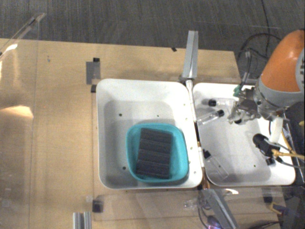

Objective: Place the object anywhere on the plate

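The pincer (238, 114) hangs low over the right bin (238, 156), in that bin's far half, under the grey wrist and the orange band (284, 66) of the arm. Whether it is spread or pressed together I cannot tell, and nothing can be made out in its grasp. Just to its left, on the white floor of the same bin, lie two small clear pieces with dark tips (211, 102), one a little farther back than the other. They are too small to name more closely.

Well to the left of the pincer, across the wall shared by the two bins, is the left bin (103, 128). In its near half sits a teal plate (129, 147), rounded-square with a raised rim. A dark ribbed block (154, 151) lies flat on the plate, slightly tilted and inside the rim, far apart from the pincer. Both bins rest on a pale wooden bench (52, 128).
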